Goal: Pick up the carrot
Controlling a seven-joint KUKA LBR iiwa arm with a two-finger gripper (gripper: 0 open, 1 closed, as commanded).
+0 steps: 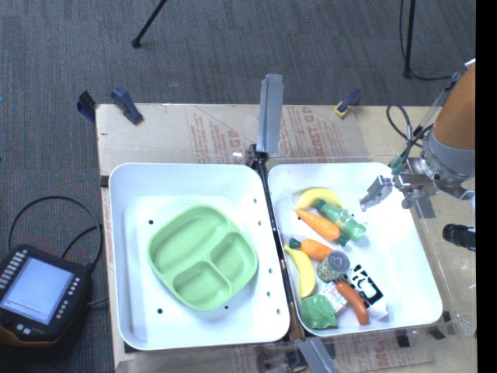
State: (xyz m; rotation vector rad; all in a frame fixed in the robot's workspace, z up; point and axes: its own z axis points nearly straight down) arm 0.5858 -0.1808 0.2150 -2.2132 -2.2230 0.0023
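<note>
Gripper (392, 191) is seen above the right bin's (404, 286) upper right area, well apart from the carrot (320, 224). Claw state cannot be told. The carrot is laid diagonally in the right bin, just below a banana (314, 198) and touching a green bottle (342, 221). A second carrot (315, 249) is seen just below it. A green divided plate (203, 256) is placed in the left bin (124, 208).

Orange is being shown by the carrot (319, 224), yellow by the banana (318, 199), pale green by the divided plate (203, 256), and white by both bins (124, 208).
</note>
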